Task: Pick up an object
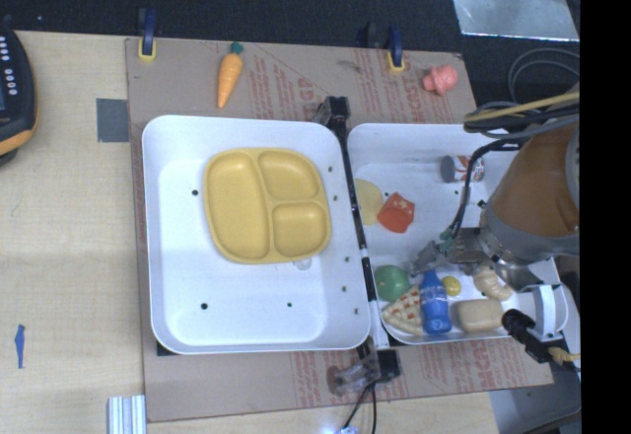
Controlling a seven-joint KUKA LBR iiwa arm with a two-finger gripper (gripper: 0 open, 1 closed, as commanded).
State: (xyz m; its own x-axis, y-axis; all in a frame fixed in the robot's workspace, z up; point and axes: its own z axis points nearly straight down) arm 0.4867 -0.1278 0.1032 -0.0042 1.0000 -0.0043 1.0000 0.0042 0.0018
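**Arm poised over the cluttered right bin, nothing yet lifted**

The grey arm with its orange band [537, 190] reached in over the right shallow white bin [414, 141], its wrist hanging above that bin's near right corner. The gripper [455, 250] sat low among the wrist hardware, and whether it was spread or pressed together could not be told from this slanted view; nothing could be seen pinched in it.

The candidates for picking lay crowded along the right bin's near edge: a blue plastic bottle [434, 304] standing beside a wedge-shaped toy pizza slice [402, 312], a round green ball-like toy [391, 279] at the near left corner, a pale tan bread-like block [477, 315] and a small cream lumpy piece [489, 283] just under the wrist. Nearer the bin's middle, well apart from the cluster, rested a red angular plastic block [396, 213] with a flat pale yellow disc [367, 197] against the left wall.

The left white bin [168, 304] bore a yellow three-compartment plastic tray [266, 203] toward its far edge. An orange toy carrot [229, 75] and a pink small toy [441, 79] lay outside the bins on the brown board's far edge.

By my judgement the step in hand was the approach. The next move called for settling on one item, likely in the near cluster, and descending squarely, since tightly packed neighbours could deflect a closing grasp.
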